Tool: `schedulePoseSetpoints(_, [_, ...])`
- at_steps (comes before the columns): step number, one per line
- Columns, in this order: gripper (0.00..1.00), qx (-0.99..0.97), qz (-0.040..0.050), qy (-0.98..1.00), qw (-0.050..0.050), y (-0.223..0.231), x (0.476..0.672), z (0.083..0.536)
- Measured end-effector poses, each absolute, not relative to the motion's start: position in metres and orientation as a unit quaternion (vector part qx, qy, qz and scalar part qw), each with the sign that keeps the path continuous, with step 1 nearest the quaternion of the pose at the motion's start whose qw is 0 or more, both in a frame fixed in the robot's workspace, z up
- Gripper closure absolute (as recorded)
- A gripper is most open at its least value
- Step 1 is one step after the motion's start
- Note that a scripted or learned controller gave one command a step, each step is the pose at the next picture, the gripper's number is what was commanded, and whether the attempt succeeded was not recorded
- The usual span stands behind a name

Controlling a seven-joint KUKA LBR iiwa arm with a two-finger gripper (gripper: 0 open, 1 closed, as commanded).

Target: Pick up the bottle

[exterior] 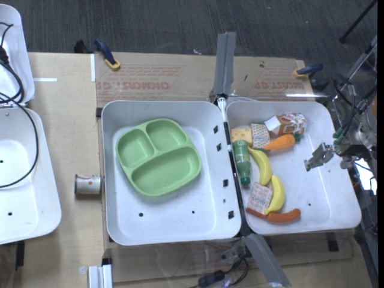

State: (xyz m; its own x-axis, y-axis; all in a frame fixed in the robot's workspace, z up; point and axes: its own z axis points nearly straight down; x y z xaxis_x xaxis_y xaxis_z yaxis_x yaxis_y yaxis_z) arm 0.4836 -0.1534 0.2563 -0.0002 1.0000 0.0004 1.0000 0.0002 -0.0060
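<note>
Lying untouched in the right white bin (342,212), the green plastic bottle (241,161) is well apart from the metal two-finger gripper (317,156), whose jaws look empty and slightly parted; picking is not yet begun.

green bottle (241,161), pale green tray (158,157), yellow bananas (262,165), white bins (120,221)

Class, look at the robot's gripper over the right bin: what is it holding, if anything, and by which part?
Nothing. The gripper sits over bare floor of the right bin, apart from the green bottle, which lies by the bin's left wall.
</note>
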Motion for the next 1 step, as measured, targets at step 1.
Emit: schedulePoseSetpoints(1, [0.00, -0.722, 0.0024, -0.692, 0.001, -0.2197, 0.4791, 0.4219])
